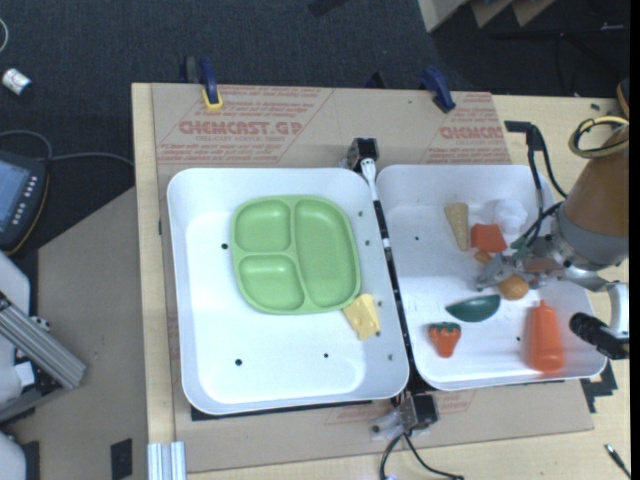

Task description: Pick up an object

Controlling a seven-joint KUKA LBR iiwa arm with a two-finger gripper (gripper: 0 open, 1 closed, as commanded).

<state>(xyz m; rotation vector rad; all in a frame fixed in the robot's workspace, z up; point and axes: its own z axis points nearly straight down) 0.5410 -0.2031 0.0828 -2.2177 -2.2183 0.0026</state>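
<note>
My gripper (503, 265) reaches in from the right and sits low over the middle of the right bin (420, 348). It is just below a red-orange block (488, 236) and just above a small orange ball (514, 288). A dark green leaf-shaped piece (472, 309) lies just below and left of it. Also in this bin are a tan wedge (457, 225), a whitish lump (507, 211), a red strawberry-like piece (445, 338) and an orange bottle shape (544, 337). Whether anything is gripped is hidden by the wrist.
The left bin (200, 348) holds a green divided plate (297, 254) and a yellow chunk (363, 316) near the wall between the bins. The arm's orange band (603, 198) hangs over the right bin's right rim. Blue clamps (209, 80) hold the board's far edge.
</note>
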